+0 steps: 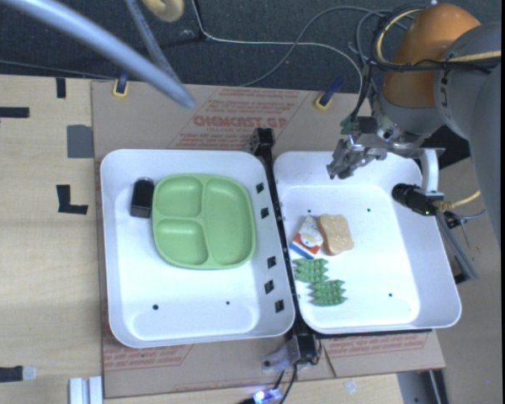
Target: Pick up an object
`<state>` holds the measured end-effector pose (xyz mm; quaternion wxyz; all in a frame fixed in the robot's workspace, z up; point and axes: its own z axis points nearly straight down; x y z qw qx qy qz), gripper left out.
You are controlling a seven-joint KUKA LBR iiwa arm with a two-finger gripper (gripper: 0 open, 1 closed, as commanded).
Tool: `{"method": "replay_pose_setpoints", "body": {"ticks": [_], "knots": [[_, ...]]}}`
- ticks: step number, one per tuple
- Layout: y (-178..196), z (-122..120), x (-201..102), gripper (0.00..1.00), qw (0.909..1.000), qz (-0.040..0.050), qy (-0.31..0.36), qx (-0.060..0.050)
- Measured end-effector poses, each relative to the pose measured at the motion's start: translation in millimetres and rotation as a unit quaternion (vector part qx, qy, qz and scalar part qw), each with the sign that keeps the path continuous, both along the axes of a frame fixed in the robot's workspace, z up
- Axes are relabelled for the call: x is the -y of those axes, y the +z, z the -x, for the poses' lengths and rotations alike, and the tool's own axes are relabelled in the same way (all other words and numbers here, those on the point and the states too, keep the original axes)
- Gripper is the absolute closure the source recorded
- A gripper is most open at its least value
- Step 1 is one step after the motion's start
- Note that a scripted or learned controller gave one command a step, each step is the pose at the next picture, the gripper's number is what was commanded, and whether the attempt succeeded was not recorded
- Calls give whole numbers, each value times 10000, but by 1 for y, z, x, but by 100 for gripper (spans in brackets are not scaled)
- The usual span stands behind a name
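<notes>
In the right bin lie a tan bread slice, a small red, white and blue packet touching its left side, and two green pea pods just below them. My gripper hangs over the far edge of the right bin, up and slightly right of the bread slice, apart from all the objects. Nothing shows between its fingers. The left bin holds a green divided plate and a small black block at the plate's left.
A black divider with clips runs between the two bins. The arm's grey and orange body stands at the far right, with cables behind it. A grey pole crosses the upper left. Cardboard lies under the bins.
</notes>
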<state>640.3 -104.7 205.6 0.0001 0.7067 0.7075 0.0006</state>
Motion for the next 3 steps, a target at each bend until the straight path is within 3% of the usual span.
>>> {"method": "replay_pose_setpoints", "body": {"ticks": [3], "knots": [[15, 11, -161, 100, 10000, 0, 25, -13]]}}
